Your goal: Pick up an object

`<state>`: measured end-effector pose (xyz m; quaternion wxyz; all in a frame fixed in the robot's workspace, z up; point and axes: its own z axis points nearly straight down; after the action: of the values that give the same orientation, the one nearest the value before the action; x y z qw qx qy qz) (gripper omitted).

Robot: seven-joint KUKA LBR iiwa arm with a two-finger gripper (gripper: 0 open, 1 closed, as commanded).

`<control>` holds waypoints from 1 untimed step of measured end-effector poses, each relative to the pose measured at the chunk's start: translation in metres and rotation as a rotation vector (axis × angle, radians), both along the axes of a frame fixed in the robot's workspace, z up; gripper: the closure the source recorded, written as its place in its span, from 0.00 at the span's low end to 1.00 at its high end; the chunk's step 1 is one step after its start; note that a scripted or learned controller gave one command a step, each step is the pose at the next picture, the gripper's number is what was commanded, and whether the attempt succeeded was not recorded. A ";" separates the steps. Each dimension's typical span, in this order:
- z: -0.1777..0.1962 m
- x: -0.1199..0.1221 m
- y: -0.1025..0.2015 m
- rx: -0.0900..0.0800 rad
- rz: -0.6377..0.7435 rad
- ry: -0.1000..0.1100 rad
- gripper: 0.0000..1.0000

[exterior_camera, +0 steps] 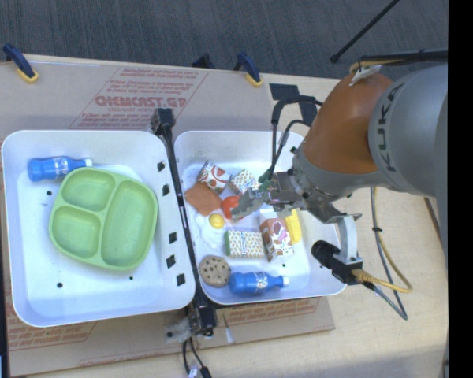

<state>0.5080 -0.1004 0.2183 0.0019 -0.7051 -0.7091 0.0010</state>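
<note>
Arm (394, 132) entered from the right side of the camera view, grey body with "KUKA" lettering visible on the outer link. Orange band (343, 128) above the wrist faced the camera, large and rounded, with the grey wrist housing just below it. Wrist pitched downward and toward the left, so the forearm ran right to left across the frame. Hand (248, 201) extended leftward from the wrist, low over the right bin's interior. Its two fingers (244, 204) pointed left and slightly down; whether they were parted or closed could not be made out. Black cables ran along the wrist.
</note>
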 end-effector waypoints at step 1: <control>-0.122 0.082 -0.010 -0.003 0.004 -0.015 0.00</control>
<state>0.5900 -0.1100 0.0968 -0.0046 -0.7036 -0.7105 -0.0031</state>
